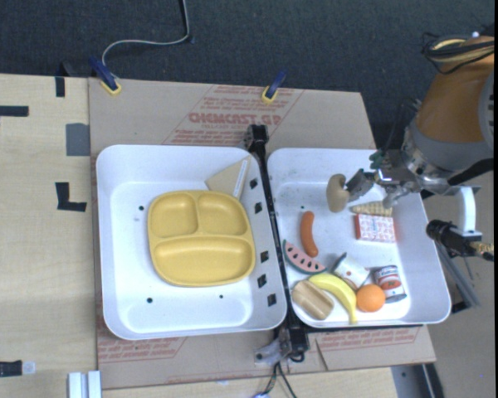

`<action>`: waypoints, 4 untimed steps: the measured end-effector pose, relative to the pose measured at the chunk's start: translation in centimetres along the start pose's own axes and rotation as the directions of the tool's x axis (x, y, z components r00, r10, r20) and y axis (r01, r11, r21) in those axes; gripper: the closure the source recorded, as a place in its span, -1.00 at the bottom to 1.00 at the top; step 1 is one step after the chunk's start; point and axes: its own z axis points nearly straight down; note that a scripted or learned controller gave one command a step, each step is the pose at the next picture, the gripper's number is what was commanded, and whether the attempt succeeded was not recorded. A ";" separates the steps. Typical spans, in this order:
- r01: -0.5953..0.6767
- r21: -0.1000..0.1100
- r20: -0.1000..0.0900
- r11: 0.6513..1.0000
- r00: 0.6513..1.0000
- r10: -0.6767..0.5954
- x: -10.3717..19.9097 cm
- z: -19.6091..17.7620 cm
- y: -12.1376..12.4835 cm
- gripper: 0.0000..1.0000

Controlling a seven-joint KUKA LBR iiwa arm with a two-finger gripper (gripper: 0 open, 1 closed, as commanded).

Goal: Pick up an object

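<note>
Jaws (373, 182) hang over the right bin's (436, 305) far side, whether apart or together I cannot tell. Left bin (116, 222) holds a yellow divided plate (202, 237). Right bin holds a sausage (308, 233), watermelon slice (304, 259), banana (338, 291), orange (369, 298) and can (388, 280).

My bench (33, 247) is pale wood, marked with black tape (66, 199). A cardboard sheet (224, 118) lies on it, clamped at the far edge. Two white bins (116, 247) sit side by side on the cardboard.
</note>
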 end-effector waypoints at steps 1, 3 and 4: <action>-0.005 -0.006 0.005 1.000 1.000 0.005 2.3 13.2 -4.5 -1.00; -0.002 -0.007 0.004 1.000 1.000 0.002 -1.2 13.8 0.8 1.00; -0.002 -0.007 0.004 1.000 1.000 0.002 -1.2 13.8 0.8 -1.00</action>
